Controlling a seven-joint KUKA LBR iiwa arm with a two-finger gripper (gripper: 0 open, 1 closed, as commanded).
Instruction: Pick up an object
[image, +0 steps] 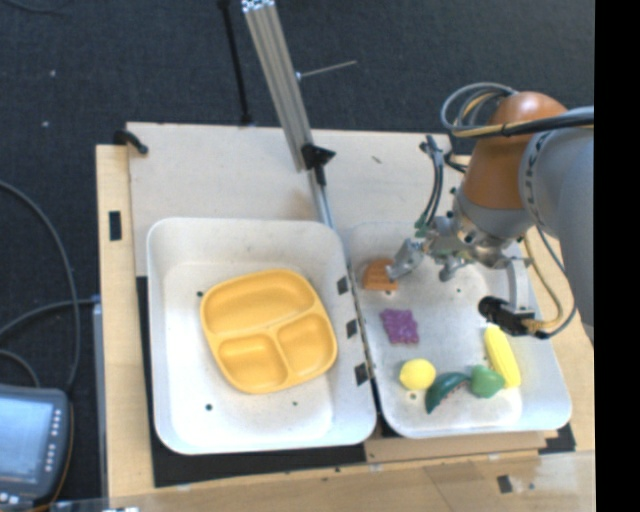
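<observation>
Yellow tray (268, 329) fills left bin (175, 250); right bin (540, 400) holds lemon (417, 375).

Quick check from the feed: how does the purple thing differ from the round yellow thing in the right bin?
The purple piece is flat-looking with ragged edges; the yellow ball is smooth and round. The purple piece lies nearer the bin's middle, apart from its neighbours; the yellow ball sits nearer the front edge, close beside a dark green piece. Both are small and lie loose in the right bin, away from the gripper.

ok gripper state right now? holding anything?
Gripper: cannot be told whether it grips anything. It sits low in the right bin, right beside the orange object; nothing is visibly held.
</observation>
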